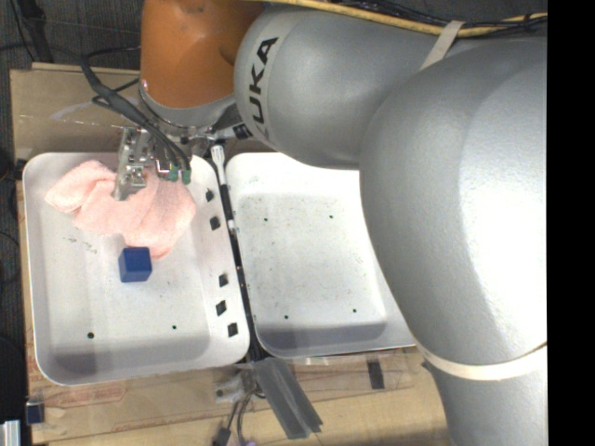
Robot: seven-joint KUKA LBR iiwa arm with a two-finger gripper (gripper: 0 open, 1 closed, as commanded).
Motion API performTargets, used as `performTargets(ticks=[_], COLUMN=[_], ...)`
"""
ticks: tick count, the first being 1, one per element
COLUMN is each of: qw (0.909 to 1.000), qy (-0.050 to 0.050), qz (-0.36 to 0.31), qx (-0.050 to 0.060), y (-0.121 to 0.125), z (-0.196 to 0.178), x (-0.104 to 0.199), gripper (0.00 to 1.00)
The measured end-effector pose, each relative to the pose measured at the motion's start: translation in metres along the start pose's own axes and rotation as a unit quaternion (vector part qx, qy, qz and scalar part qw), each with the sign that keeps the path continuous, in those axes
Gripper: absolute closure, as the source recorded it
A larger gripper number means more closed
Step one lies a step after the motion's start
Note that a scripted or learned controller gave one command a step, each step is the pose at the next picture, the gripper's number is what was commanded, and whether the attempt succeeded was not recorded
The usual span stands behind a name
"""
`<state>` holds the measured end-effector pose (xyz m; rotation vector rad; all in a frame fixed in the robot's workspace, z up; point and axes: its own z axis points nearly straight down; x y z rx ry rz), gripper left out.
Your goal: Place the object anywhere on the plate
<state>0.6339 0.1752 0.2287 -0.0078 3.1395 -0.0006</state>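
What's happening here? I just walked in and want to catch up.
A grey KUKA arm reaches in over the left bin, its claw down above a crumpled pink cloth at the bin's far end. A small blue cube sits loose beside the cloth. I see no plate.

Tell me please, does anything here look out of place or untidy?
Yes. The pink cloth lies crumpled in the left bin, bunched unevenly under the gripper. A blue cube sits at its edge. I see no plate for the task.
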Motion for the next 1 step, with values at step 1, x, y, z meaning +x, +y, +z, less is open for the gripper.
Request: performTargets(ticks=[1], qw=[1.0], qy=[0.0], qz=[0.0], qx=[0.0], y=[-0.0002], z=[-0.0002], x=[-0.0001], gripper=[0.0])
